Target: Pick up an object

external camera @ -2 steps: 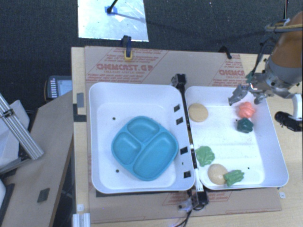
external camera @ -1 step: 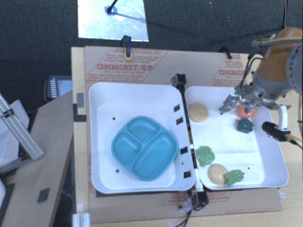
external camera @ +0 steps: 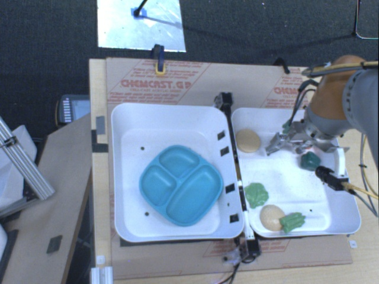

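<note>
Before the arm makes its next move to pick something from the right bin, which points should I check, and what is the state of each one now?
1. Hand is over the right bin: ok.
2. A thing is between the hand's fingers: not ok, none seen.
3. Nearest target, the tan round piece, lies apart from other things: ok.
4. Dark green piece is free of the arm: cannot tell, it lies right under the wrist.
5. Tan oval and green leafy piece are separate: not ok, they touch.
6. Blue plate stays out of the way in the left bin: ok.

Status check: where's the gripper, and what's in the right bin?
Gripper low over right bin, nothing seen between its fingers. Nearest: tan round piece just left of it. Teal piece below the wrist. Blue tray in left bin.
</note>
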